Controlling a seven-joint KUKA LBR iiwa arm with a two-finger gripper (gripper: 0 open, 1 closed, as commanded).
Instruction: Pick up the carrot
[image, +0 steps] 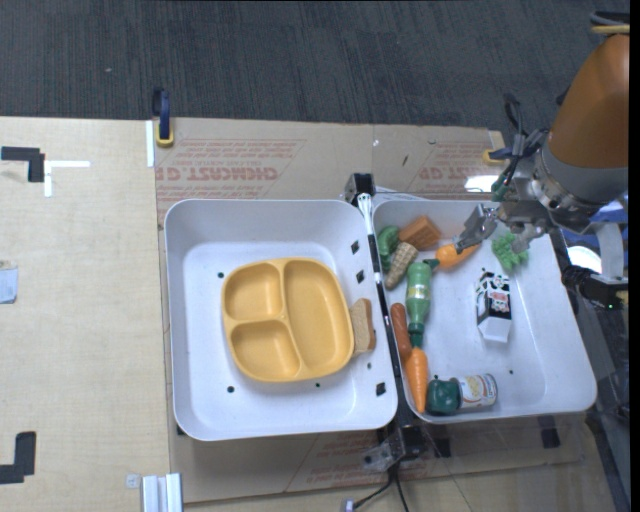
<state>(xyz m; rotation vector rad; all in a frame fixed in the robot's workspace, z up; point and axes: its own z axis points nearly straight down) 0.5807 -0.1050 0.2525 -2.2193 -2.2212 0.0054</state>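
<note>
Your gripper (478, 232) is at the grasp step — jaws clamped on a carrot (455, 256) in the right bin (560, 340); next, lift straight up.

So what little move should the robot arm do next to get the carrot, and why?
Probably lift straight up, slowly. The gripper seems to pinch the top of a small carrot near the back of the right bin, with the orange end hanging down-left beside the green bottle. A slow rise would show whether the hold is firm. A bigger carrot lies at the bin's front.
</note>
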